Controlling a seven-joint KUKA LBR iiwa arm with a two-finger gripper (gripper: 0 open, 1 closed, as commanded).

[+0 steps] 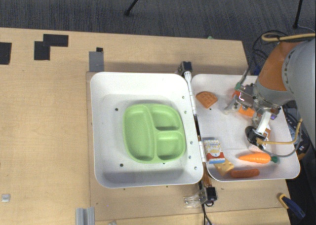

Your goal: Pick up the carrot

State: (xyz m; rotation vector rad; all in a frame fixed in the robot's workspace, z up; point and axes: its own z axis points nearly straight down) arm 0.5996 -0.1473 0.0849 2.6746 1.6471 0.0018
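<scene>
The carrot (254,158), orange with a small green stem end on its right, lies flat near the front of the right bin (217,83). My gripper (239,100) hangs over the back middle of that bin, well behind the carrot and apart from it. A small orange piece (245,110) sits just under the gripper. Part of the arm's wrist (261,123) reaches toward the carrot's side of the bin and hides some of the bin floor.
The right bin also holds a waffle-like biscuit (207,99), a small carton (213,150), a bread piece (225,167) and a red sausage (243,173) just in front of the carrot. A green divided plate (152,132) fills the left bin (103,120).
</scene>
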